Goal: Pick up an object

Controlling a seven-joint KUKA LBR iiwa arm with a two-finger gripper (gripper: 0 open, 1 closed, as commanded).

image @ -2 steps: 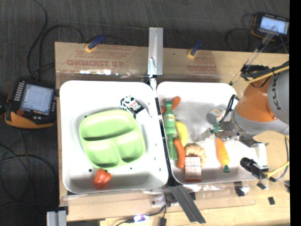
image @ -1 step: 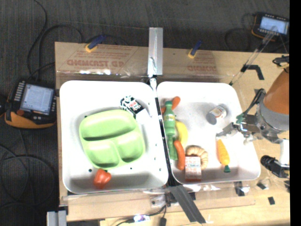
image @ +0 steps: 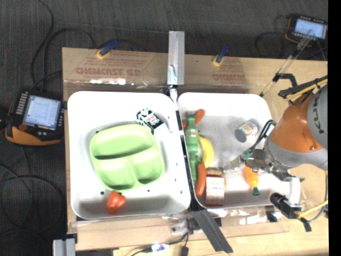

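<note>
My gripper (image: 253, 159) hangs low over the right part of the right bin (image: 229, 103), reaching in from the right under the orange wrist band. Directly below it in the view lies a small orange toy with a green tip (image: 251, 177), touching or very close to the gripper's end. A grey can (image: 245, 130) lies up and to the left of the gripper. Along the bin's left wall lie a green bottle (image: 191, 140), a yellow item (image: 206, 151), a red-orange stick (image: 200, 179) and a brown and white box (image: 215, 186).
The left bin (image: 80, 159) holds a green divided tray (image: 125, 156), a black and white cow toy (image: 148, 118) and a red pepper-like toy (image: 115, 200). An orange carrot-like piece (image: 198, 116) lies at the right bin's upper left. A metal divider (image: 176, 57) stands between the bins.
</note>
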